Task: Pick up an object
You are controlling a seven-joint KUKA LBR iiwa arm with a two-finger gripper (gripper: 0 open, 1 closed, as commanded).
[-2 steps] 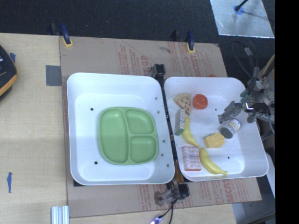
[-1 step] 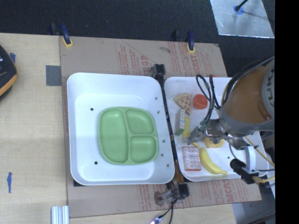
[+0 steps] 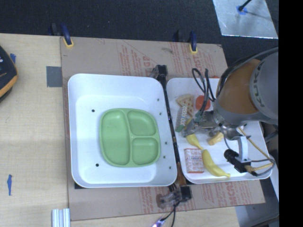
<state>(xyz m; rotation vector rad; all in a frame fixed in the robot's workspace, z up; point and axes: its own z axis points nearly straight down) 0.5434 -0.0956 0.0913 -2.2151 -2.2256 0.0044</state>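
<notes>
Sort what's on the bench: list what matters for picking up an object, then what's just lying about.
For the job: gripper, banana, small yellow piece, red packet, cracker, right bin.

Lying about: green divided plate, left bin, blue clamps.

Two white bins on the bench: the left bin (image 3: 78, 126) and the right bin (image 3: 187, 178). One green divided plate (image 3: 129, 137) with three compartments lies in the left bin. In the right bin, two bananas: one at six o'clock (image 3: 214, 166), one smaller near centre (image 3: 193, 140). One red-and-white packet (image 3: 193, 160), one tan wedge (image 3: 185, 101). Two blue clamps at twelve o'clock: (image 3: 66, 33) and (image 3: 193, 39).
</notes>
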